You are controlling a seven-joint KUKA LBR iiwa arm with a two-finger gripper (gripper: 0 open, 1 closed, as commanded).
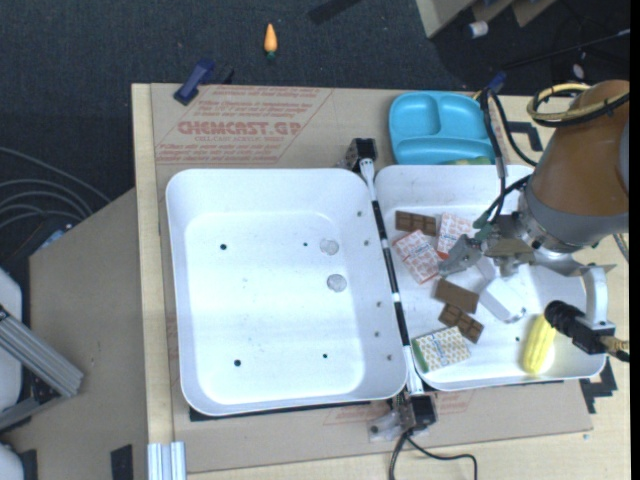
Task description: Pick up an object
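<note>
In the right bin (420, 180), a brown chocolate bar (456, 292) lies with its long axis running left to right, slightly tilted. The gripper (468, 252) hangs just above and beside it, over a red-and-white packet (417, 255); whether it has hold of anything I cannot tell. Another brown bar (415, 222), a yellow corn cob (538, 345) and a checked packet (442, 349) lie nearby.
</note>
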